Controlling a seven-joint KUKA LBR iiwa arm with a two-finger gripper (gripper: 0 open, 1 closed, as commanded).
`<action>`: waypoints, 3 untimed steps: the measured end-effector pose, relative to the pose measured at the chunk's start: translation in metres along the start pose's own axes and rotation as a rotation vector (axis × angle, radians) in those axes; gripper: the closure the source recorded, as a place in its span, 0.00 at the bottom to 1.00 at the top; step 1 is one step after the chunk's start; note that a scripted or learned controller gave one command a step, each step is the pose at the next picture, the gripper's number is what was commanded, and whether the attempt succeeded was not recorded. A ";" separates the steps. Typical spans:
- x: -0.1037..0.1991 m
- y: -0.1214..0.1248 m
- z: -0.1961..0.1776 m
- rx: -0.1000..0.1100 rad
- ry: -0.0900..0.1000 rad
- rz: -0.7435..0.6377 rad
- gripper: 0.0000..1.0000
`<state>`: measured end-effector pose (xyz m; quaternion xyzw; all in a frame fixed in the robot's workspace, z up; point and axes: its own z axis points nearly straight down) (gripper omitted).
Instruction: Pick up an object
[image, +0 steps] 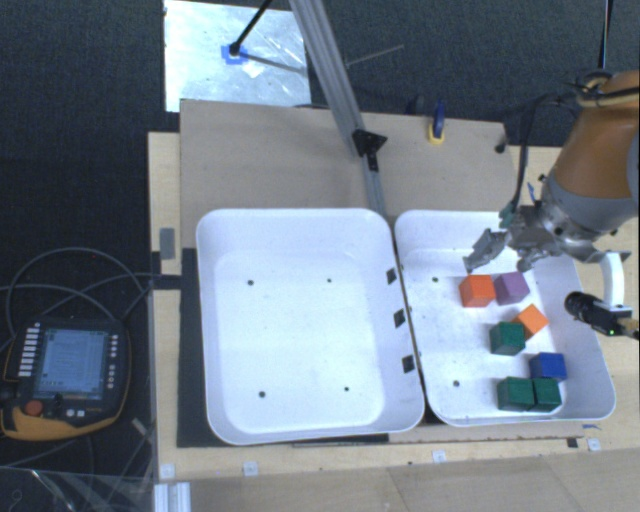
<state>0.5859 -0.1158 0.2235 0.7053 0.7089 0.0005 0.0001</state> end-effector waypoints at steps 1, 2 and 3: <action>0.000 0.000 0.000 -0.001 0.000 0.001 0.00; 0.008 0.003 0.058 0.004 0.000 0.002 0.00; 0.010 0.001 0.099 -0.001 -0.003 0.002 0.00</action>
